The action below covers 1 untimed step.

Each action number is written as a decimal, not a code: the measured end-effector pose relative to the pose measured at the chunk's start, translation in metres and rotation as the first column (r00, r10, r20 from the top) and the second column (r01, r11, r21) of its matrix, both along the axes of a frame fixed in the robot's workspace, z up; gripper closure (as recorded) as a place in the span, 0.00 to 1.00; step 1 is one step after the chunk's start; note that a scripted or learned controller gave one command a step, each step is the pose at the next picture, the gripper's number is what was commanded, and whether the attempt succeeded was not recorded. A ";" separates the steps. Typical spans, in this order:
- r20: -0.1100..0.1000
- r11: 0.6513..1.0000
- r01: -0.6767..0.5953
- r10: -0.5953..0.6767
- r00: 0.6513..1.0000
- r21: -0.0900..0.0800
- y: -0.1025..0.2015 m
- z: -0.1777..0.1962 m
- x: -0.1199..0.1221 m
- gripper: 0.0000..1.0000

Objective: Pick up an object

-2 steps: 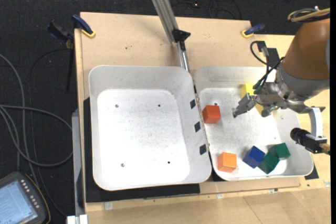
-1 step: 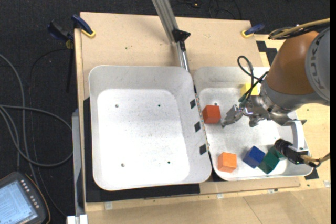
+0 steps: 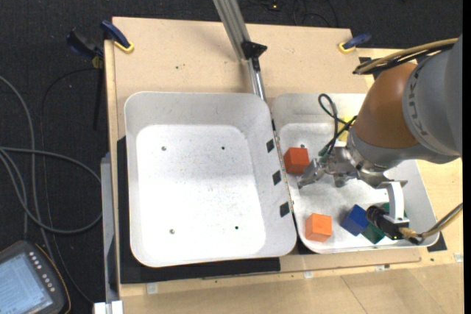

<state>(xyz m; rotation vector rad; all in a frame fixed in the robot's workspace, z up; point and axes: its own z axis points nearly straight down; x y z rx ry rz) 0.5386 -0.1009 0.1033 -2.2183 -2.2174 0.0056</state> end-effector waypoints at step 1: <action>0.007 1.000 0.001 -0.001 1.000 -0.001 -0.001 0.014 0.002 1.00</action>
